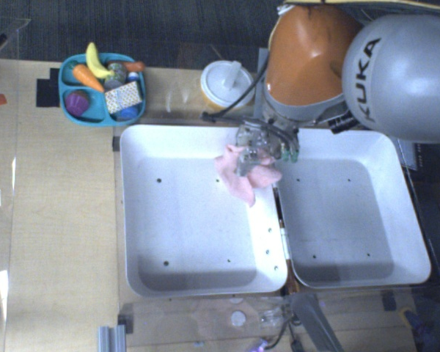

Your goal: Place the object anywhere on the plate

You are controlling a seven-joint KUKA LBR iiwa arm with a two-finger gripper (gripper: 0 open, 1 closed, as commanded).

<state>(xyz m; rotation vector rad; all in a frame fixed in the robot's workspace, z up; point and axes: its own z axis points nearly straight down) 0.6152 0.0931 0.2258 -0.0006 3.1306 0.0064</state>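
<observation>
Plywood makes up the table (51, 218), pale and bare along the left side, with a small red mark near its far left edge and a black patch just beside a blue tray (67, 108). That tray sits at the far left corner and holds toy food: a banana (95, 61), a carrot (86, 77), a purple piece and a speckled block. Two shallow white bins lie side by side in the middle, the left bin (183, 240) touching the right bin (352, 226) along a dark seam. Behind them stands a yellow cup (224, 85) with a white lid, against a dark carpeted floor. The grey arm (403, 72), with its orange band, reaches in from the right and ends over the far edge where the bins meet. A pink cloth (242, 180) hangs in a crumpled bunch at the gripper (260, 152), over the far right corner of the left bin; the jaws appear closed on its upper fold, though the metal parts crowd the view.
</observation>
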